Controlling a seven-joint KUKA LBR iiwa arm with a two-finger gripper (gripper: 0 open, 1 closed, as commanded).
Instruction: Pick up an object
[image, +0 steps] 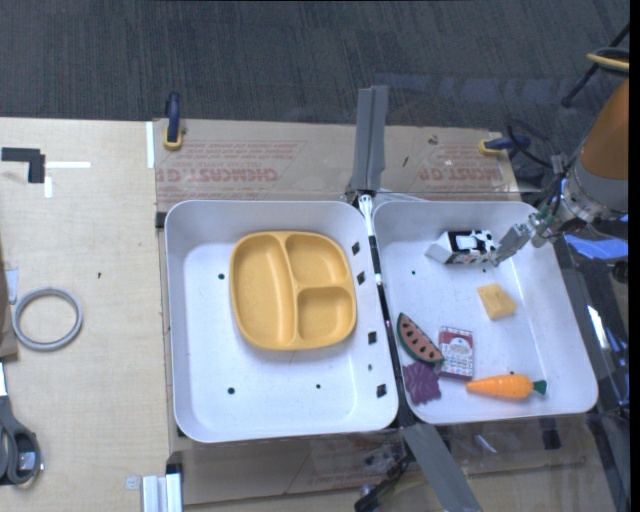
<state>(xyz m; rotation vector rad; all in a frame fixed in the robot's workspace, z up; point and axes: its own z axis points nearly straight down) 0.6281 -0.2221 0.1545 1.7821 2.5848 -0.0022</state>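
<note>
The gripper (497, 257) hangs low in the right bin (570, 330), touching the black-and-white toy (466, 244), but how wide it stands I cannot tell.

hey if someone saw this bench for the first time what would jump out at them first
Probably the yellow divided plate, alone in the left bin. Next, the small items scattered in the right bin, above all the orange carrot near its front edge. The gripper reaches in by the black-and-white toy.

Single fixed camera, mounted above the bench (80, 220), angled down; both white bins (200, 400) are framed.
</note>
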